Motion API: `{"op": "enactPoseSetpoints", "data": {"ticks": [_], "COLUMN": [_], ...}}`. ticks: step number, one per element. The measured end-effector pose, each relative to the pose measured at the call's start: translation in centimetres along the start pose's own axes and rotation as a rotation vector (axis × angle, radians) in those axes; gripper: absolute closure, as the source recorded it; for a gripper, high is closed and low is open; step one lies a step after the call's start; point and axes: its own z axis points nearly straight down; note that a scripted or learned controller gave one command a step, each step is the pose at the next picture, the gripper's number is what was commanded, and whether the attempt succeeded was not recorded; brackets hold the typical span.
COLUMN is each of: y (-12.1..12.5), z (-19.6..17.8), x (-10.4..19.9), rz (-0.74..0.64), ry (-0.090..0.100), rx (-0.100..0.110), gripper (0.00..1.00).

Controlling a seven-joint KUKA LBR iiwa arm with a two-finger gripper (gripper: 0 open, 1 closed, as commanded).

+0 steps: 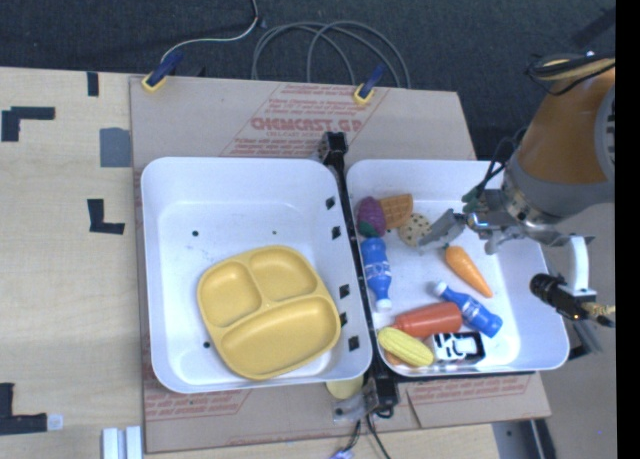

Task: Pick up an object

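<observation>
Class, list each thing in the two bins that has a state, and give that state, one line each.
Yellow tray: lying flat in the left bin.
Blue bottle: lying on its side.
Carrot: lying flat, just below the gripper.
Red sausage: lying flat.

The grey KUKA arm with its orange band (565, 127) reaches in from the right, its wrist bent down and leftward. The two-finger metal gripper (452, 230) hangs low, pointing left; one grey finger (437, 233) juts out at a slant, with nothing between the fingers.
</observation>
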Motion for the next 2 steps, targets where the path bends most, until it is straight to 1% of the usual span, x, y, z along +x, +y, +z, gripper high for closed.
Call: {"op": "enactPoseSetpoints", "data": {"ticks": [1,2], "y": [8.5,4.5], "z": [4.8,13.0], "x": [3.4,-2.7], "rz": [-0.006,0.005], "ry": [0.000,0.000], "rx": [-0.002,-0.002], "gripper": [0.00,0.00]}}
